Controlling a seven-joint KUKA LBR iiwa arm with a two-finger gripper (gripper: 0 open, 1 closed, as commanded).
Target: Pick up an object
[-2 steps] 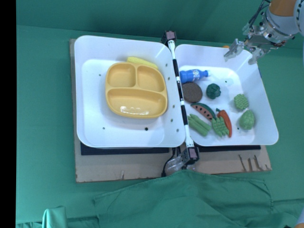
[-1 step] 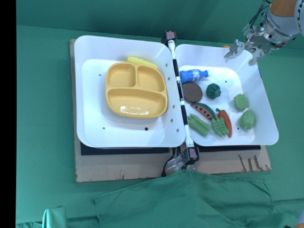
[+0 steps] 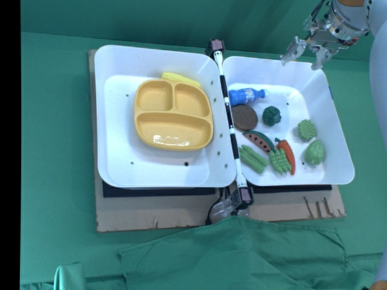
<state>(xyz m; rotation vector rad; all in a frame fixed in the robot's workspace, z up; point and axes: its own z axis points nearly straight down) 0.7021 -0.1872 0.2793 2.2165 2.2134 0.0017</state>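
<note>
Gripper (image 3: 307, 54) hangs above the far rim of the right bin (image 3: 338, 162), jaws spread, nothing between them. Pickable things all lie in that bin: blue bottle (image 3: 246, 94) on its side near the divider (image 3: 228, 116); brown disc (image 3: 244, 116) just below it; dark broccoli (image 3: 271, 115) mid-bin; watermelon slice (image 3: 259, 140); green beans (image 3: 253, 159) and pea pods (image 3: 279, 161) side by side with a red chili (image 3: 287, 153) touching the pods; two knobbly green pieces (image 3: 307, 129) and (image 3: 314, 153) near the right wall. All look like toy food: judged light, stiff, smooth plastic, likely to slip or roll under a poor pinch, not fragile. Broccoli seems the easiest take, since it stands apart with room on all sides and its bumpy head offers grip across the middle. Bottle is round and may roll; take across the body, not the cap. Disc lies flat, little to pinch. Beans, pods and chili are crowded, so fingers would catch neighbours. The two green pieces sit close to the sloped wall, cramped on that side. Left bin (image 3: 121, 162) holds a yellow divided plate (image 3: 174, 115) with a yellow item (image 3: 180, 78) behind it. Open air above the right bin for a straight descent.
</note>
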